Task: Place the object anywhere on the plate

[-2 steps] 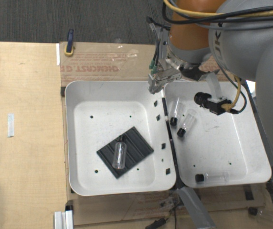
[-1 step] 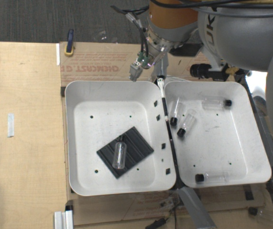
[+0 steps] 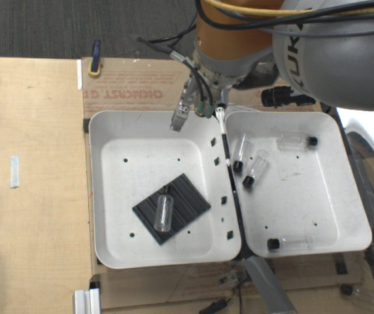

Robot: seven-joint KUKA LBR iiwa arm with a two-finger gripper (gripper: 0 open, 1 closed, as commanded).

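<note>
A black ribbed plate (image 3: 174,208) lies tilted on the floor of the left bin (image 3: 108,175). A clear vial (image 3: 164,212) lies on the plate, near its middle. My gripper (image 3: 203,102) hangs under the orange-banded wrist, above the back rim where the two bins meet, well away from the plate. Cables and the wrist body hide much of it. Nothing shows between it and the plate.
The right bin (image 3: 318,195) holds several clear vials with black caps: two near its left wall (image 3: 239,154) (image 3: 255,169), one at the back (image 3: 296,141), one at the front (image 3: 290,243). A cable connector (image 3: 180,116) dangles over the left bin's back rim.
</note>
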